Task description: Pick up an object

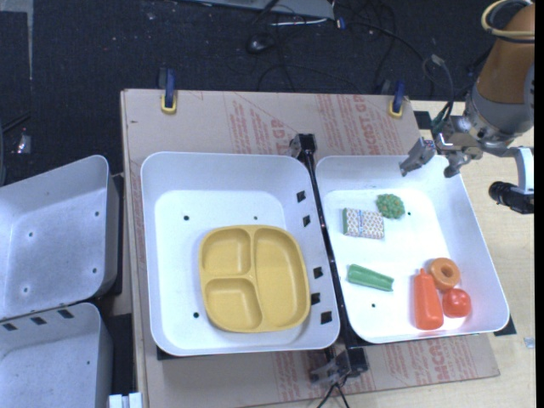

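Leftmost on the bench, left bin (161, 228) with a yellow divided tray (253, 277) lying flat in its middle. Nothing there worth a try: broad, flat, poor for two fingers.

Across the divider, right bin (484, 245) with the loose pieces. From its left side: a green pod (370, 277) lying flat toward the near half; farther back, a small patterned packet (364, 223) with a green sprig (390, 205) just beside its far right corner. Toward the near right corner: an orange bottle (427, 300) on its side, touching or nearly touching an orange ring (444, 272) and a red ball (457, 302).

Far right, above the bin's far rim: gripper (433, 156), fingers spread apart, nothing between them, well clear of every piece.

Advice for the step in hand, as a judgement only:
- Better to choose a piece standing alone. Green pod likely easiest: apart from its neighbours, long and narrow.
- Fingers to straddle its short width, turned across its length, kept wide until low.
- Straight descent onto its middle, close only once down at the bin floor.
- Best to avoid the crowded near right cluster; likely to catch two pieces or push one against the wall.
- Packet probably too flat; sprig small and close to it.
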{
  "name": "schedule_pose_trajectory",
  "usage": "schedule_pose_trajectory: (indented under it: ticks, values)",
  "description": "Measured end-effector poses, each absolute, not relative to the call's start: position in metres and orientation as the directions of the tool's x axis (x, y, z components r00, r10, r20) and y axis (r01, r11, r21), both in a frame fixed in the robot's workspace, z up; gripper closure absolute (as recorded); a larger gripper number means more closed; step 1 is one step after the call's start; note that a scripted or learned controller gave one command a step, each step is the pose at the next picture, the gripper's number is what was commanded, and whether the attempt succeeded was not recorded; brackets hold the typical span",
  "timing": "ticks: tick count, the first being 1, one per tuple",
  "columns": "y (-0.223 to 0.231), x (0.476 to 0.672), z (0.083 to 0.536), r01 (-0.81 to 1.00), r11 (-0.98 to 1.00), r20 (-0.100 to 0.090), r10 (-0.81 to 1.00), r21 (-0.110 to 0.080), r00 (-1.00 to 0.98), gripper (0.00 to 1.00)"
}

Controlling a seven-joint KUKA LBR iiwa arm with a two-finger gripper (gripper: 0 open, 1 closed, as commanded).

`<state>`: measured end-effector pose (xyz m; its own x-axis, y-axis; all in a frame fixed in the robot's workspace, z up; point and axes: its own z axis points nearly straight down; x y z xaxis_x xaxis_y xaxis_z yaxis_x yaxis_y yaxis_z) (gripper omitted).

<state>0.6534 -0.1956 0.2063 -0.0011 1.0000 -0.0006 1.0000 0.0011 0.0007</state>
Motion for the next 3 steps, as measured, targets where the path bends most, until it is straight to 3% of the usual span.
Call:
schedule_pose_trajectory:
  ticks: [2,3]
  values:
    - [-0.211,0.645,0.101,1.000,-0.002,0.000,1.000,-0.002,0.002,0.00]
    - [-0.211,0.648,0.098,1.000,0.001,-0.002,1.000,0.006,-0.001,0.00]
